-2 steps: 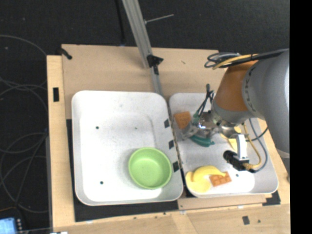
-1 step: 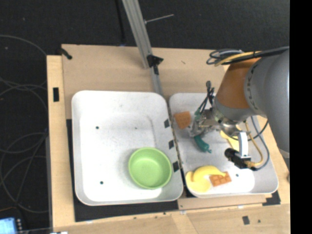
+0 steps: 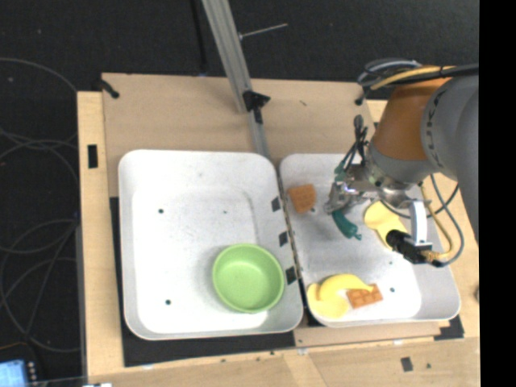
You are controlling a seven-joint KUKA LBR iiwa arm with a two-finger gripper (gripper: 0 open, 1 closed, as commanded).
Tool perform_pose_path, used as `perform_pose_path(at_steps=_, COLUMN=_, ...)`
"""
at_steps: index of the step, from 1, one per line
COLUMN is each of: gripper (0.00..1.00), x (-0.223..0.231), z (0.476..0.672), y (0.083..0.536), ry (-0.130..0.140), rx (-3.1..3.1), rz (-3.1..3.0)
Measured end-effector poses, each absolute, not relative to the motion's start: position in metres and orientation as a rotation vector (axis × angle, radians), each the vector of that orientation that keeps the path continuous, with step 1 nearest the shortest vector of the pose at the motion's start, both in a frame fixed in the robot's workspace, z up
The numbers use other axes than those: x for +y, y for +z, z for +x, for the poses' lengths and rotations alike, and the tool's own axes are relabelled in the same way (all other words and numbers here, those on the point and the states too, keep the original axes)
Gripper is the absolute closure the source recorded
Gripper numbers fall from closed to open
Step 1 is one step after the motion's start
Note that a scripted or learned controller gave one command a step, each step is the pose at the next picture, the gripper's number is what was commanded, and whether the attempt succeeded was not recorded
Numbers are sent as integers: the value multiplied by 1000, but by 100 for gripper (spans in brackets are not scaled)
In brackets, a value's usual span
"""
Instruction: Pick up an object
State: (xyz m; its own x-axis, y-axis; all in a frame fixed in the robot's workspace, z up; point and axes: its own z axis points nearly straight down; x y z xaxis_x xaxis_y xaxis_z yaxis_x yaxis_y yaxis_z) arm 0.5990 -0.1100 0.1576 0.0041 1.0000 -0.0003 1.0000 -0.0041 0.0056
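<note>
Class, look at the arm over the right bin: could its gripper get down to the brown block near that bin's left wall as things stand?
Probably yes. The brown block lies alone on bare floor, with the gripper close beside it and nothing lying between them.

White bins hold a lime-green bowl, orange-brown block, teal piece, and yellow shapes.

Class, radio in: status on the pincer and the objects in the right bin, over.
Pincer low over right bin, finger state unclear. Teal object right under it, grasp unconfirmed. Brown block to its left, yellow pieces near front edge. Green bowl in left bin.
</note>
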Motion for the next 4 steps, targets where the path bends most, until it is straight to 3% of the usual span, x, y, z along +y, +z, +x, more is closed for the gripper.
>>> perform_pose_path(at_steps=1, gripper=100, x=-111, z=600, y=207, ry=1, rx=2223, rz=2217)
perform_pose_path(at_steps=4, gripper=100, x=38, z=574, y=206, ry=3, rx=2233, rz=2214)
